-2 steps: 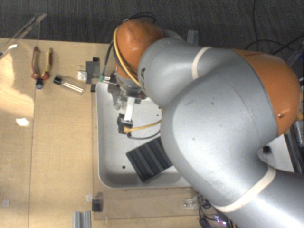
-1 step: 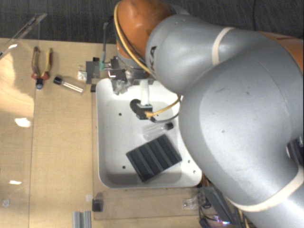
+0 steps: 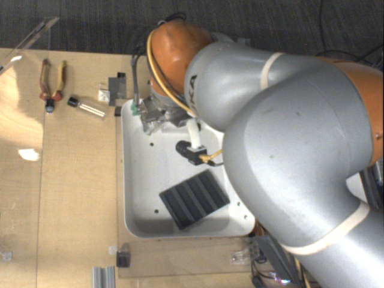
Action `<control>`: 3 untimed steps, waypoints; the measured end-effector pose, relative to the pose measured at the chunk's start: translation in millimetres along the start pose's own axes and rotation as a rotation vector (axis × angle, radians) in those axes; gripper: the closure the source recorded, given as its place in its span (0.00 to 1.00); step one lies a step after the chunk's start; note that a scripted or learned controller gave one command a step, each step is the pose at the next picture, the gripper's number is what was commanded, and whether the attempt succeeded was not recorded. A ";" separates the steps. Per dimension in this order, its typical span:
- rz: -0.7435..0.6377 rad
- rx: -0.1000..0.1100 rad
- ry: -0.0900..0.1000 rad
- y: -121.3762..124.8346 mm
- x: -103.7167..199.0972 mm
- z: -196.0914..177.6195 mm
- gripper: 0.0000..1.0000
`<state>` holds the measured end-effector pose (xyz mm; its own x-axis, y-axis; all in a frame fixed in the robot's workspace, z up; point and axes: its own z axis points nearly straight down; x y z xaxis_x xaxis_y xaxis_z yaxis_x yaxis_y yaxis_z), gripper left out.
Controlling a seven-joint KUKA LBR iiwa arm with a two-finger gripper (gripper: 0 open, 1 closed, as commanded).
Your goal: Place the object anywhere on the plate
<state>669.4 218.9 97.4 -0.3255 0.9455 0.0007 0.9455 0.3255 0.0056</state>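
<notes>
The claw (image 3: 155, 117) hangs low at the upper left corner of the white bin (image 3: 144, 179). We cannot tell how far open it is, or whether it has hold of anything. The black ribbed block (image 3: 194, 200), which we take for the task's thing, lies flat on the bin floor toward the lower wall, apart from the claw. Our worry is that the claw closes on nothing in that corner, or knocks the bin wall. The bulky arm (image 3: 300, 161) covers the view's right side, so we may misjudge the drop spot.

Black ribbed block (image 3: 194, 200) lies in white bin (image 3: 143, 185)
</notes>
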 end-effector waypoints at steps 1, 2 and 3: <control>-0.337 0.000 0.000 -25.6 17.9 -1.6 1.00; -0.552 -0.001 -0.001 -2.2 -1.1 -64.9 1.00; -1.001 -0.003 0.000 -17.0 22.3 -52.1 1.00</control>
<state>645.9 234.3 149.4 -0.9716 0.2364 -0.0055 0.2363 0.9717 0.0059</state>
